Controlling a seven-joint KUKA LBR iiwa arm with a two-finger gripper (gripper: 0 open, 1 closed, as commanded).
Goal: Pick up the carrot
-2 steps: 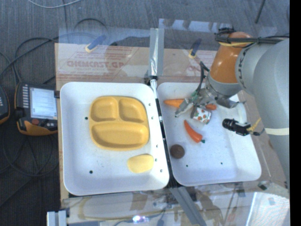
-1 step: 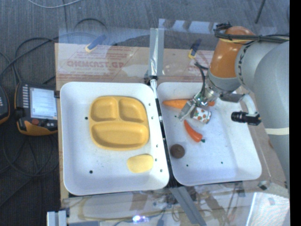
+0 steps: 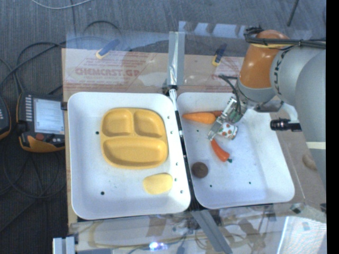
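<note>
Two shallow white bins sit side by side on the bench. The left bin holds a yellow divided tray near its middle and a pale yellow oval piece closer to the bin's near edge.

The right bin holds the carrot, which lies on its side near the bin's far left corner, its thick end toward the wall between the bins and its narrow end pointing at the gripper. A second, smaller orange-red piece, shaped like a small carrot or pepper with a dark green tip, lies near the middle of the bin, tilted toward the near right corner. A dark brown round object rests toward the near left part of the same bin, close to the dividing wall.

The grey arm with its orange band reaches in over the far right corner of the right bin. The gripper hangs just beside the carrot's narrow end, between it and the smaller orange-red piece. A small white item with red spots shows at its tip, and whether the jaws are wide or narrow cannot be told. The carrot lies on the bin floor, not between the jaws.
</note>
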